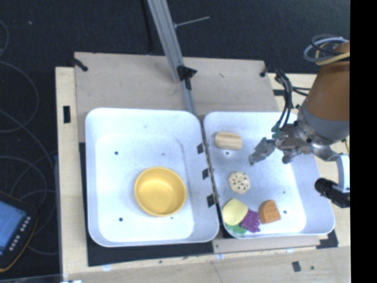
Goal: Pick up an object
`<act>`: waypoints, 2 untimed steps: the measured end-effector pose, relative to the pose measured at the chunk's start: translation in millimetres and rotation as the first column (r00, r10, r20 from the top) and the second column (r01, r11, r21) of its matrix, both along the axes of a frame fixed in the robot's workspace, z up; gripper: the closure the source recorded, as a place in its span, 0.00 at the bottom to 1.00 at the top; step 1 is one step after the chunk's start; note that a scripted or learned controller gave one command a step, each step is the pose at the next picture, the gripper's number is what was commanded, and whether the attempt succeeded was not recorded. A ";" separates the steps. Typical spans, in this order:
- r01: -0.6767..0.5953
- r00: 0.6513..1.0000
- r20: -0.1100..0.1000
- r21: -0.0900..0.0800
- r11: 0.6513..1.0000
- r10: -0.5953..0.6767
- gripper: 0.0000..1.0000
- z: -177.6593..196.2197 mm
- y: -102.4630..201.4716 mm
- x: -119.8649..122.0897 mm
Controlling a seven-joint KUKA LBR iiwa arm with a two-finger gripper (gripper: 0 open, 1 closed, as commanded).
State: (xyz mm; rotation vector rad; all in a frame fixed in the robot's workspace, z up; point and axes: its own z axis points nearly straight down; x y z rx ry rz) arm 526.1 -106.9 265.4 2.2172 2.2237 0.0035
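My gripper [272, 152] hangs over the right bin [294, 217], open, with nothing between its fingers. One finger [260, 152] points left toward a tan bread roll [228, 141] lying near the bin's upper left. A round chocolate-chip cookie [238, 182] lies below and left of the gripper. At the bin's front sit a yellow-green fruit [234, 211], a purple grape bunch [251, 221] and an orange-brown piece [269, 211].
A yellow bowl [159, 190] stands in the left bin [106, 134]. A grey metal pole [168, 34] slants from the top down to the ridge between the bins. A tablet [12, 229] lies off the bench at the lower left.
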 end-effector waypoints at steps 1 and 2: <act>0.003 1.000 0.001 0.000 1.000 -0.003 0.00 0.1 -0.3 0.0; 0.007 1.000 -0.006 -0.002 1.000 -0.007 0.00 -48.4 3.5 7.9</act>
